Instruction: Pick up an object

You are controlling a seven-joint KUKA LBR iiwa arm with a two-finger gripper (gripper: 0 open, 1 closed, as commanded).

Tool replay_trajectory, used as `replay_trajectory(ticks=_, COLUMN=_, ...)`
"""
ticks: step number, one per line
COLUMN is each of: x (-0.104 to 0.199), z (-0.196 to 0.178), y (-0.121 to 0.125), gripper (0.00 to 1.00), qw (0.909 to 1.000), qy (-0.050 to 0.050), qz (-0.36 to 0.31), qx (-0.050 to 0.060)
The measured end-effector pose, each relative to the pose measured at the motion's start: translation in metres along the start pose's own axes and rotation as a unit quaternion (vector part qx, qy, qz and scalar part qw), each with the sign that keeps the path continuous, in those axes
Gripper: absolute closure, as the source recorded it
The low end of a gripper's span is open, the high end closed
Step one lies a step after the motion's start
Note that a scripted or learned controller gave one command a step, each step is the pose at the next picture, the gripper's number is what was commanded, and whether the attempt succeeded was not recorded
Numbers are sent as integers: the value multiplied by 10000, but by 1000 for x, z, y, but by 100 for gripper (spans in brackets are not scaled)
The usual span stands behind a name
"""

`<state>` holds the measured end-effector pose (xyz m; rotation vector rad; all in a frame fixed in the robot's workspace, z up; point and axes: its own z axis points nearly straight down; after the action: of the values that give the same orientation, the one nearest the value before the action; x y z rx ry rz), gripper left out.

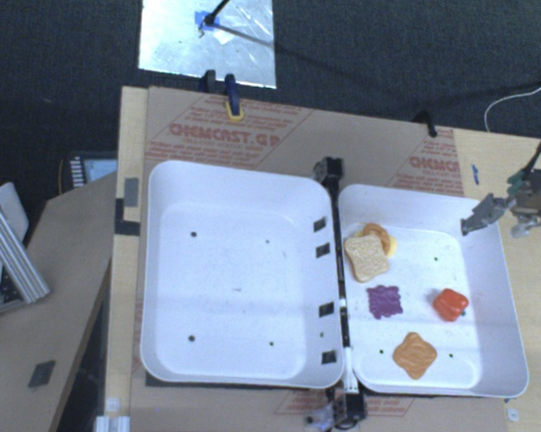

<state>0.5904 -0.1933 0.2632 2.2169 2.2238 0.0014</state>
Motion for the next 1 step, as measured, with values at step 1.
replay_trajectory(ticks=1, x=0, z=-206, y=10, gripper=0, qw=9999, qy=-35, qz=-15, qx=-101)
